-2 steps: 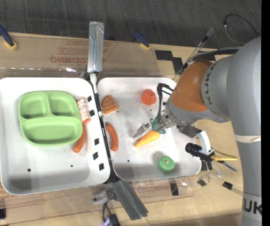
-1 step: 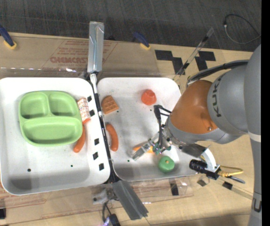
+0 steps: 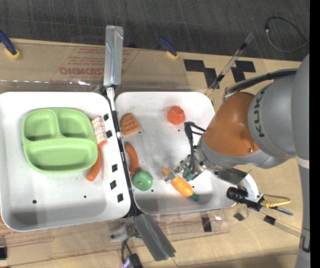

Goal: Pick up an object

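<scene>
Reaching in from the right of the frame, the arm (image 3: 235, 133) bends down into the right bin (image 3: 154, 102), with its orange band turned toward the camera. The gripper (image 3: 185, 171) sits low in the lower middle of that bin, right over the upper end of a carrot (image 3: 181, 185). Whether it touches the carrot cannot be told. Whether the gripper is spread or pressed together cannot be told either, as its tip is small and blends with the carrot's top. The carrot lies at a slant near the bin's lower wall, with a green bit (image 3: 195, 197) at its lower right end.

Left of the carrot, a green apple (image 3: 142, 180) lies near the bin's left wall. Just above the apple an orange stick (image 3: 131, 156) lies along that wall. A brown waffle (image 3: 129, 124) lies in the bin's upper left corner. A red-orange tomato (image 3: 176, 115) sits near the upper wall, well apart from the gripper.

The left bin (image 3: 15, 205) holds a green tray (image 3: 57, 138) with three compartments in its upper half. A white and red packet (image 3: 98, 129) lies just beside the tray's right edge. Below the packet a second stick (image 3: 95, 169) lies at a slant against the tray's lower right corner. A grey bar (image 3: 114, 54) stands above the gap between the two bins.
</scene>
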You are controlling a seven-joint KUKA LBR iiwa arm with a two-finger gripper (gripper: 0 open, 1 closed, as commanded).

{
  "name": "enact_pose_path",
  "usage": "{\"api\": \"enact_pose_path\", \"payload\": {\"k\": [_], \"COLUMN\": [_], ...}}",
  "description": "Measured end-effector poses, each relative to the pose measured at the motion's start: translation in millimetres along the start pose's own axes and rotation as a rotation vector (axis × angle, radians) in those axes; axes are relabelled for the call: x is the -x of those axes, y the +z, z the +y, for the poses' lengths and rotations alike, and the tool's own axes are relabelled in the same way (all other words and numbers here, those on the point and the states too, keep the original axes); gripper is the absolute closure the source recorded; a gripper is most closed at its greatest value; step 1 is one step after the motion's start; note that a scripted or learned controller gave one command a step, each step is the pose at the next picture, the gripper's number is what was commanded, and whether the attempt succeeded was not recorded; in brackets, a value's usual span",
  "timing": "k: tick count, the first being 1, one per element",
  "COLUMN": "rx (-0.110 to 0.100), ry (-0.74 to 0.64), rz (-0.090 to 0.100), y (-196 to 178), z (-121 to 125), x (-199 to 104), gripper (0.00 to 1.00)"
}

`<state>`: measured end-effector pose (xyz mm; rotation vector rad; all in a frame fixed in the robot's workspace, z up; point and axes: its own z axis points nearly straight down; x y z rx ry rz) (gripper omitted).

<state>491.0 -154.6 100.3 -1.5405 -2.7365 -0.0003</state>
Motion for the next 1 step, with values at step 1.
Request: {"api": "enact_pose_path", "payload": {"k": [1], "rx": [0.000], "ry": [0.281], "rz": [-0.001], "y": [-157.8], "z": [42.4], "x": [35.5], "gripper": [1.00]}}
